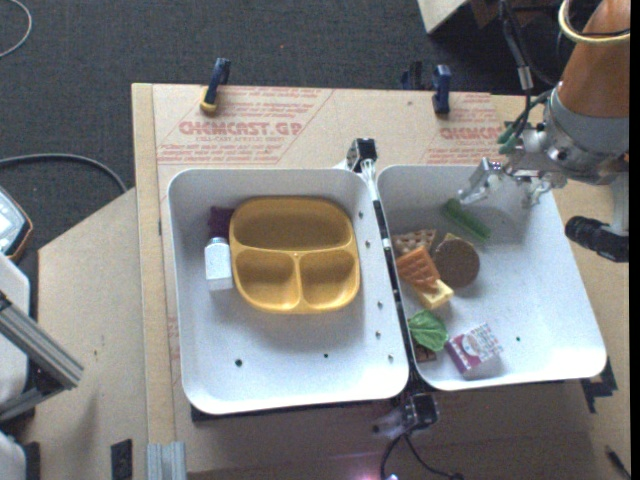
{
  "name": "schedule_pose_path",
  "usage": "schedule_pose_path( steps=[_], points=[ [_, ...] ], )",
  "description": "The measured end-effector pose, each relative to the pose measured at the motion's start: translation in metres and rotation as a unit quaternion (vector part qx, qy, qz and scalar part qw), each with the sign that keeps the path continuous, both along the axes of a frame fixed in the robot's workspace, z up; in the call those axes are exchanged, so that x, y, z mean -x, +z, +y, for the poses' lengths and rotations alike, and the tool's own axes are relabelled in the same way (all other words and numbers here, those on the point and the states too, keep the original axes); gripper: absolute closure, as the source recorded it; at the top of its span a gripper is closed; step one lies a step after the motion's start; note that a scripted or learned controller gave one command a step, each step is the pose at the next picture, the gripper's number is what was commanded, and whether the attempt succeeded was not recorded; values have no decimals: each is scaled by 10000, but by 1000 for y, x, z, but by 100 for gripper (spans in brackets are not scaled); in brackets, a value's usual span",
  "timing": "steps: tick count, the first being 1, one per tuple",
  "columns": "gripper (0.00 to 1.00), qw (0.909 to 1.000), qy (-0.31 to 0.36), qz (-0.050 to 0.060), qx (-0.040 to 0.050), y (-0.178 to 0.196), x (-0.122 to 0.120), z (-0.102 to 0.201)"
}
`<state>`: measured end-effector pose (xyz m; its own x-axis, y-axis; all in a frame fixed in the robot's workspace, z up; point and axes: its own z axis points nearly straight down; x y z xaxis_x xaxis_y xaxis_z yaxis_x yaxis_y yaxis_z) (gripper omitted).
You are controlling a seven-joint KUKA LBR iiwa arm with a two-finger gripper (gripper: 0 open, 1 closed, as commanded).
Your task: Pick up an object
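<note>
Hovering over the back of the right bin (560, 298), the gripper (508, 180) hangs with its 2 fingers spread apart and nothing between them, though the metal is small and a little blurred, so the width of the gap is hard to judge. The nearest thing is a green stick (467, 219), lying just below and to the left of the fingers on the bin floor. Its long axis runs on a slant from upper left to lower right, so the fingers would likely need to straddle it across that line and not along it. The other pieces sit farther toward the front and the divider: a cracker (413, 241), an orange wedge (417, 267) on a yellow block (436, 292), a brown disc (457, 263), a green leaf (428, 327) and a small pink carton (475, 351). The left bin (195, 358) holds a yellow tray (295, 253) with a white bottle (218, 264) beside it, well apart from the arm.
</note>
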<state>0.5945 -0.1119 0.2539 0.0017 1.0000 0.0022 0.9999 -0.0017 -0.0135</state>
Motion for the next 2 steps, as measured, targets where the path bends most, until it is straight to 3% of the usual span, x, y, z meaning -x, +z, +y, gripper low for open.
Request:
schedule_pose_path(
  steps=[1, 2],
  points=[
    [0, 10000, 10, -63, 8, 7, -2, 0],
    [0, 10000, 2, -29, 3, -55, -2, -6]
  ],
)
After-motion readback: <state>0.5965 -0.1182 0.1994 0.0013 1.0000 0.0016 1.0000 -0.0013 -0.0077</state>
